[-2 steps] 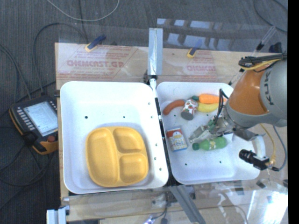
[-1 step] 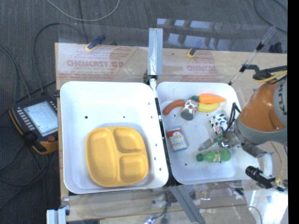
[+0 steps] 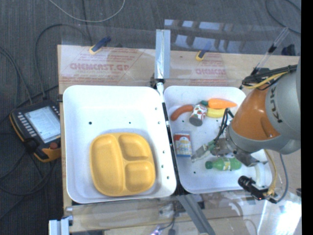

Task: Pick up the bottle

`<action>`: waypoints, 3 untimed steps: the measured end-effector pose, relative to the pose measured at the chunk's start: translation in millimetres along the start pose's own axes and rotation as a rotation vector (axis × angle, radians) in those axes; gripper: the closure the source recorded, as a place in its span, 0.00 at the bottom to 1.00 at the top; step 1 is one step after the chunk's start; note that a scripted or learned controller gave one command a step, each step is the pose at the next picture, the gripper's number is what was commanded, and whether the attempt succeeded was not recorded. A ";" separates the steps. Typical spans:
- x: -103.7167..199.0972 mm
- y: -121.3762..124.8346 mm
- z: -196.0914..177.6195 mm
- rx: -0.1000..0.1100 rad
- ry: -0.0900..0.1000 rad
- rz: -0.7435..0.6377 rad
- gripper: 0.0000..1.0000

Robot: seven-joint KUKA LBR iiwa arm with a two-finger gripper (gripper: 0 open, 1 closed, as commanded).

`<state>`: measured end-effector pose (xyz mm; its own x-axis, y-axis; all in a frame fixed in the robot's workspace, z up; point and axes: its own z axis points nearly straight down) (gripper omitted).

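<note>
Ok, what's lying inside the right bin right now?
The right bin holds a green bottle, a small carton, a can, a sausage, a carrot and a banana. The arm covers its right side.

Bright, even light is falling from above, washing out both white bins [image 3: 73,146]. Soft shadows are lying under the arm [image 3: 266,119]; focus is looking slightly soft.

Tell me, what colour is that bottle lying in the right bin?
Green, with a yellowish label; the bottle shows best in the camera view, lying on its side.
</note>
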<state>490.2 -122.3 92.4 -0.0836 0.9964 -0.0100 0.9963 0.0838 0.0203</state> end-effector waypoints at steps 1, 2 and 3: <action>-34.3 -2.4 0.9 0.003 0.010 0.168 0.00; -8.3 -6.8 -20.1 0.022 0.009 -0.031 0.00; -43.3 71.8 -27.9 0.024 0.006 0.120 0.00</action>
<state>564.8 -159.2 122.2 0.0361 0.9993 -0.0032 0.9993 -0.0361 -0.0033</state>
